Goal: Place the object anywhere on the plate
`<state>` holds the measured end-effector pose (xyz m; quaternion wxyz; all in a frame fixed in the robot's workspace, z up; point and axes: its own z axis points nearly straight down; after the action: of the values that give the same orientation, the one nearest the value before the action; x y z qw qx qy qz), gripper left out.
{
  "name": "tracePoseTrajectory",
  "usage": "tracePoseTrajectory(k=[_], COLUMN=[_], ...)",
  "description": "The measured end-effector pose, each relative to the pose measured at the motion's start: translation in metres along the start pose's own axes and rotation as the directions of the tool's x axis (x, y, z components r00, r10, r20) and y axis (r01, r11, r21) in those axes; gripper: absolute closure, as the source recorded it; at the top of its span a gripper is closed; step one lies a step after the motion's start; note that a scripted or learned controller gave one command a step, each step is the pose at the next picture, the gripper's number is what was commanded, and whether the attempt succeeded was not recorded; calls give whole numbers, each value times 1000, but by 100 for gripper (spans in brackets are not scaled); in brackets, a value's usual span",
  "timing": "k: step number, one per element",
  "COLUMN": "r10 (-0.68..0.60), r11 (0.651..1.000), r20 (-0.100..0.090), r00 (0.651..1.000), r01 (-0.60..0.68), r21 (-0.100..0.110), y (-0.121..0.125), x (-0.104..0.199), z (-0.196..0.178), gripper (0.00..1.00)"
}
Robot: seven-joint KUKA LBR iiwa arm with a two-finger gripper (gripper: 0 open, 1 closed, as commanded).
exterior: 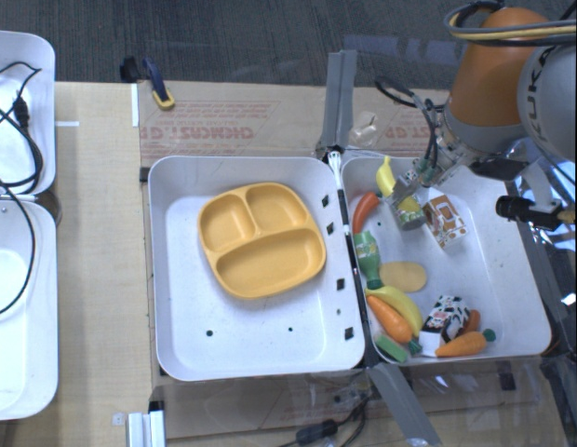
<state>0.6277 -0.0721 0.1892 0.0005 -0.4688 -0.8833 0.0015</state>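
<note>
The yellow plate point(261, 240), split into three sections, lies in the left bin point(181, 343) with nothing on it. My gripper point(415, 190) is low over the back of the right bin point(512, 277). Its tip is right at a small greenish can point(409, 212), and I cannot see whether it grips the can. A brown and white carton point(444, 221) lies just right of the can. A yellow piece point(385, 175) and a red pepper point(364, 209) lie to the can's left.
More toy food crowds the right bin's left and front: a green bottle point(368, 255), a tan disc point(404, 275), a banana point(401, 303), two carrots point(390, 318) point(461, 344) and a black and white cow-patterned piece point(445, 314). A metal divider point(341, 101) stands between the bins at the back.
</note>
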Motion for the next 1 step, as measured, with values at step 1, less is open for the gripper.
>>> tracePoseTrajectory(k=[1], r10=[-183], r11=[983], r20=[0], r00=[983], r01=[183], r21=[-2], y=[13], x=[40], z=[-55], gripper=[100])
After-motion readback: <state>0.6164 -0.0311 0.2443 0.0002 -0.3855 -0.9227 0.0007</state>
